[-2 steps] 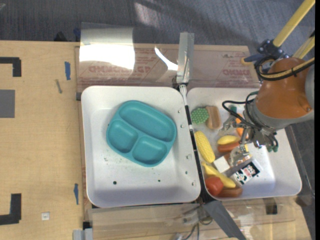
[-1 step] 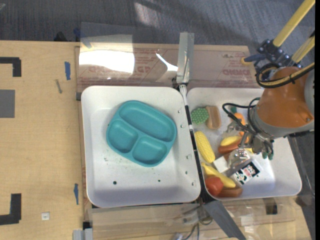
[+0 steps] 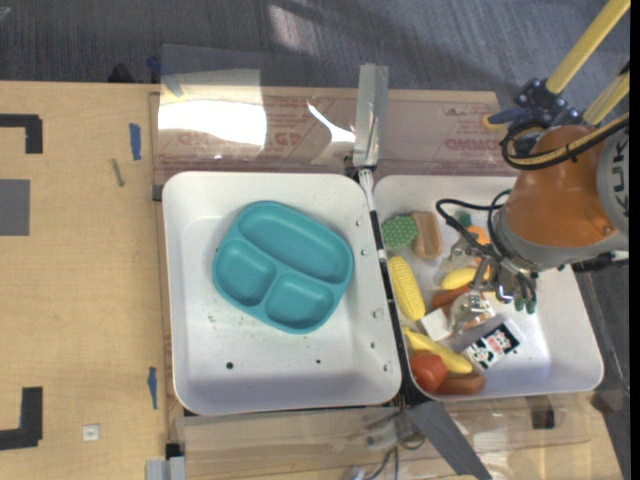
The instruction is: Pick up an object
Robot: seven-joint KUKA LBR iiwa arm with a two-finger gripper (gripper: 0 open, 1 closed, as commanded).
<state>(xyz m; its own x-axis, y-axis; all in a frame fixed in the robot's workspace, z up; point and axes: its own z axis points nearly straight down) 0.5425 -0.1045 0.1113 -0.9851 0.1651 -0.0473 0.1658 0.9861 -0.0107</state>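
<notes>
The right bin (image 3: 570,363) holds several toy foods: a corn cob (image 3: 405,286), a green round piece (image 3: 400,230), a tan bread-like piece (image 3: 428,234), a banana (image 3: 437,349), a red tomato (image 3: 430,371) and a small black-and-white printed carton (image 3: 494,345). My gripper (image 3: 487,290) hangs low over the middle of this bin, just right of the corn and above the carton, amid yellow and orange pieces. The orange wrist band (image 3: 555,203) covers the bin's upper right part.
The left bin (image 3: 200,353) carries a teal divided plate (image 3: 284,265) in its middle. A metal divider bar (image 3: 367,128) rises between the bins at the back. Yellow rods (image 3: 590,38) cross the top right corner. Wooden bench surface lies to the left.
</notes>
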